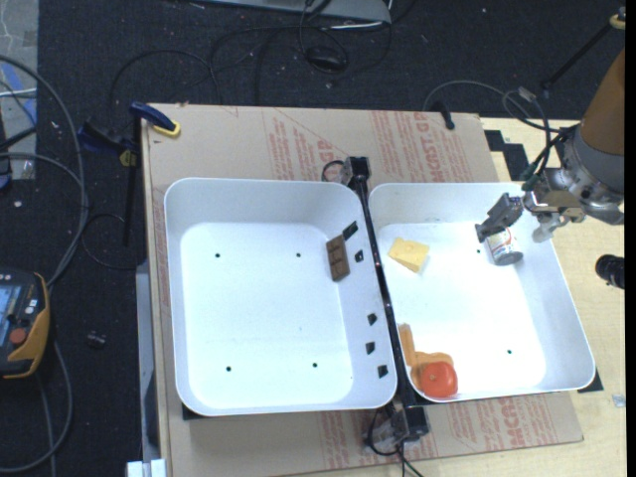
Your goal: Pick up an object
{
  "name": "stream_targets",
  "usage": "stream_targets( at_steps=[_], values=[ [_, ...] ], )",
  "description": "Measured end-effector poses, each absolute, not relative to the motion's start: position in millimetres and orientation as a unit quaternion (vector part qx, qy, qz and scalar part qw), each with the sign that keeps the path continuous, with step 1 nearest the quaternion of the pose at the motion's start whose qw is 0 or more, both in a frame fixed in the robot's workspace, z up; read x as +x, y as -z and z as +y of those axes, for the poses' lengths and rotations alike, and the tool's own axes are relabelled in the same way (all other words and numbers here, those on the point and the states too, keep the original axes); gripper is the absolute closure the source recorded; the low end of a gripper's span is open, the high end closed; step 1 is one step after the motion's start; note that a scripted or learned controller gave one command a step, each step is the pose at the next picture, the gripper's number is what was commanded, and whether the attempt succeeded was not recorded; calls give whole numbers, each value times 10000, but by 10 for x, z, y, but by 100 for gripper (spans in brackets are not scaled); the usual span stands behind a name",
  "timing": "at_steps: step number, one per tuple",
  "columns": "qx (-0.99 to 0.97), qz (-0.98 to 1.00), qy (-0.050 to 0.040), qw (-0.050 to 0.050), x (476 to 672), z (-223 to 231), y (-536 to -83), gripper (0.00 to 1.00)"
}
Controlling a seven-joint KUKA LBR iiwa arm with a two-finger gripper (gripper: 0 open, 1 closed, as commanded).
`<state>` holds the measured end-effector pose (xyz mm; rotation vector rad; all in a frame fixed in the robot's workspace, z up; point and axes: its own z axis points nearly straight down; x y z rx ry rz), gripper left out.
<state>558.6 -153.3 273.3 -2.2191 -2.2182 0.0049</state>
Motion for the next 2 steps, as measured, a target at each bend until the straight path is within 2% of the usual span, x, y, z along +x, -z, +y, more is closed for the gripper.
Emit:
stream_targets(
  at_steps=[1, 2],
  values=[
    [-7071, -7072, -1, 0, 5595, -1532, -2758, 0],
    [-7070, -7073, -12, 18, 5591, -1455, -2303, 0]
  ],
)
